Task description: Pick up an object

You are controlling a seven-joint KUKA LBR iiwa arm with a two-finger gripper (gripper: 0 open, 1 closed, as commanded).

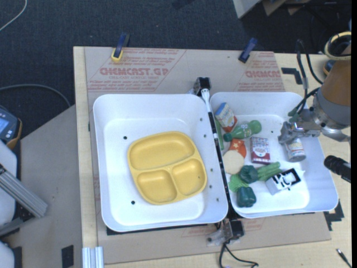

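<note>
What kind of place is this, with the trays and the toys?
Probably a robotics lab: a robot arm reaches over two white bins, clamped onto a board, with loose cables on the carpet.

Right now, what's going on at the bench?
The arm reaches in over the right bin, with its gripper low near that bin's right side, beside a pile of small items. Nothing is visibly held. The left bin holds a yellow divided tray.
</note>
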